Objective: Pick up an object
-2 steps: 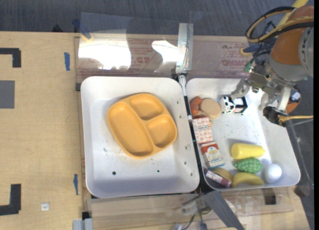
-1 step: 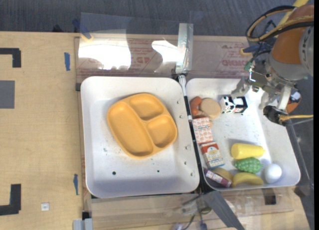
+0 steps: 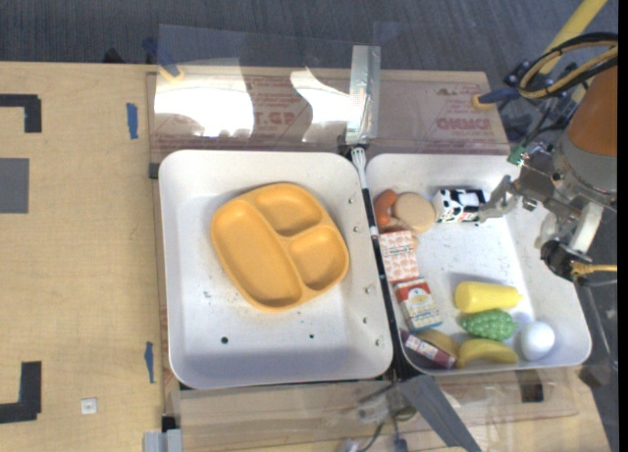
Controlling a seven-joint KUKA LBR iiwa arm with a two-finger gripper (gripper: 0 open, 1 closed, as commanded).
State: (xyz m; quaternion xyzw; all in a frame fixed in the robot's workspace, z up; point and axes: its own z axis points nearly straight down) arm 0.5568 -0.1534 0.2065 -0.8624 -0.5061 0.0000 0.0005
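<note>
The loose objects are all lying in the right bin (image 3: 510, 244). Along its left wall, a brown egg-like piece (image 3: 386, 205) is touching a pale round bun (image 3: 414, 211); below them, two small cartons (image 3: 398, 253) (image 3: 419, 305) are lying flat, end to end. A black-and-white cow-patterned item (image 3: 457, 204) is sitting near the far wall. Toward the near right corner, a yellow piece (image 3: 485, 295), a green knobbly one (image 3: 488, 324), a banana-like one (image 3: 485, 351) and a white ball (image 3: 537, 339) are clustering closely. A dark reddish item (image 3: 426, 349), possibly a small bottle, is resting at the near edge.
</note>
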